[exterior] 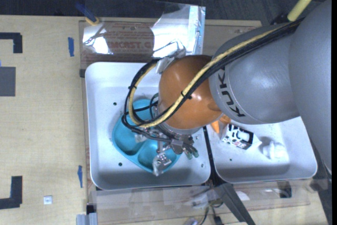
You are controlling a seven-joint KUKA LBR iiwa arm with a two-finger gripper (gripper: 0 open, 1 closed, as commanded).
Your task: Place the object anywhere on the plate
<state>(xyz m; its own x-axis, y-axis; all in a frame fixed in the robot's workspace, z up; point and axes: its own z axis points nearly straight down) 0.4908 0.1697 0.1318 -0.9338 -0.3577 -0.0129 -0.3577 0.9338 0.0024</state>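
A teal-blue plate (125,139) lies in the left white bin (100,113), partly covered by the arm. The gripper (162,160) hangs low over the plate's near right part, below the orange wrist band (184,92). A small pale, shiny bit shows at the gripper's tip against the plate; I cannot tell whether it is an object or part of the gripper. The arm's bulk and its black and yellow cables hide the plate's right side.
The right bin (295,166) holds a black-and-white item (237,137), a white lump (272,149) and a small orange piece (220,126) by the divider. Crumpled clear plastic (176,29) lies behind the left bin. Wooden bench spreads to the left.
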